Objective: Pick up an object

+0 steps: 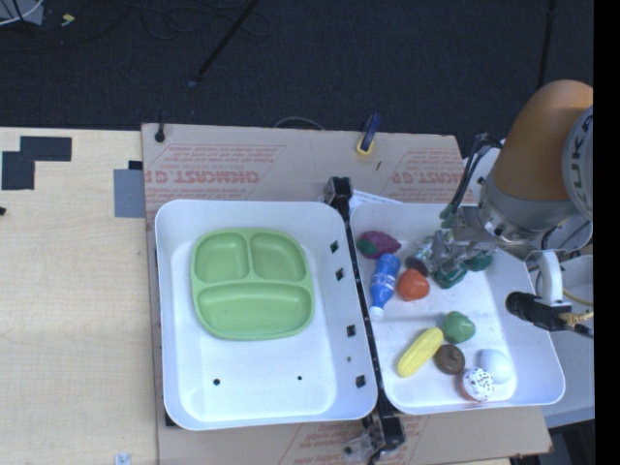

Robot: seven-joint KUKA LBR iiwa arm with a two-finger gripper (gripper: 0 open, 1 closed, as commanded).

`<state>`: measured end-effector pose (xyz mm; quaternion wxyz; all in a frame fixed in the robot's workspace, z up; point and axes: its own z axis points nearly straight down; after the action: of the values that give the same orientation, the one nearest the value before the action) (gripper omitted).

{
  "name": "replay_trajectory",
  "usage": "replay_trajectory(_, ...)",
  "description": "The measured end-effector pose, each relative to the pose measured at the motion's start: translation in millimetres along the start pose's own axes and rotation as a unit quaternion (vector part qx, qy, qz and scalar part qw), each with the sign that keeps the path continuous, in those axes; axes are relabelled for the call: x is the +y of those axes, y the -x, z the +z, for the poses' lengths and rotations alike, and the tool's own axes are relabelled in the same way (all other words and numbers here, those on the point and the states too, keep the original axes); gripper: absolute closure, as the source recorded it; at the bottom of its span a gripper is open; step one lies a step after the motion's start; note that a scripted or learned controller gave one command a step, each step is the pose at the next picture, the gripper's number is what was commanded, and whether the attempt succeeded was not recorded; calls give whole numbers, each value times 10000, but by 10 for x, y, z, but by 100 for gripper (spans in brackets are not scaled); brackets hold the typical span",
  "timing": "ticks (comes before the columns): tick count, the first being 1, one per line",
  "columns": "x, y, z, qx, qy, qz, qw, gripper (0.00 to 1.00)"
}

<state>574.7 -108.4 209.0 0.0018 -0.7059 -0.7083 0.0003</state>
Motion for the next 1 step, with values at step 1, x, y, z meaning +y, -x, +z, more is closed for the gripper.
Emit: replay_trajectory(1, -27, -481, -55, 2, -2, -1, 10000, 100)
